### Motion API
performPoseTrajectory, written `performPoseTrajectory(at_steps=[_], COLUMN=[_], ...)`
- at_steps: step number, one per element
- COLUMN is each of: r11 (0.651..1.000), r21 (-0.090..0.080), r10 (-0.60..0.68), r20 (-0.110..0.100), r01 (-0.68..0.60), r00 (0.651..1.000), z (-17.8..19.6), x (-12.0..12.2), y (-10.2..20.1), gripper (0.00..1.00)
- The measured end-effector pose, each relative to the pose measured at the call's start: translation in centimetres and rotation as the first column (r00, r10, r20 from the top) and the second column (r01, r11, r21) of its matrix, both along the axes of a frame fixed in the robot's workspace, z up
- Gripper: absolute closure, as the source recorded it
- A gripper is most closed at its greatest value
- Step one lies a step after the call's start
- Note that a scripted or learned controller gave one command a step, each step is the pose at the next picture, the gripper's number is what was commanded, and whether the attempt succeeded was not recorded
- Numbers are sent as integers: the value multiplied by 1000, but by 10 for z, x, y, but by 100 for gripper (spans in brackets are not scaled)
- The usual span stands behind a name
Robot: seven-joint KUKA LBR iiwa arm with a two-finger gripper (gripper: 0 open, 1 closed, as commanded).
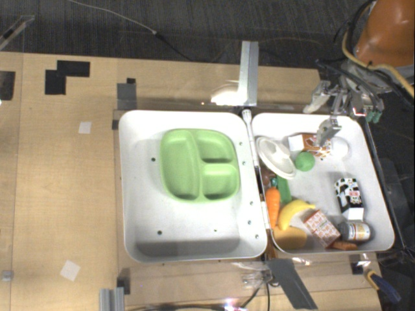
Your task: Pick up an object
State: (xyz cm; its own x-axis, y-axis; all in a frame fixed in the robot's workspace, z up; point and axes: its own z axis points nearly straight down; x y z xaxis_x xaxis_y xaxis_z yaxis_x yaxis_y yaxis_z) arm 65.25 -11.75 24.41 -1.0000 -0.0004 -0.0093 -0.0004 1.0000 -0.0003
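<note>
Right bin (369, 173): open floor at centre; toys crowd 6 to 9 o'clock. Left bin (139, 173): green tray (198, 164) centred, margins free.

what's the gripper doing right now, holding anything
gripper: over the right bin, just above the small carton; whether it is open, closed or holding anything cannot be told.
</note>
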Motion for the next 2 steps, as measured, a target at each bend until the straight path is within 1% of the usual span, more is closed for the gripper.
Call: performPoseTrajectory(at_steps=[1, 2], r11=[997, 993], r21=[0, -3], r10=[-78, -117], r20=[6, 22], r01=[78, 117], r00=[997, 993], z=[-145, -149], x=[-36, -116], y=[-8, 19], gripper=[0, 0])
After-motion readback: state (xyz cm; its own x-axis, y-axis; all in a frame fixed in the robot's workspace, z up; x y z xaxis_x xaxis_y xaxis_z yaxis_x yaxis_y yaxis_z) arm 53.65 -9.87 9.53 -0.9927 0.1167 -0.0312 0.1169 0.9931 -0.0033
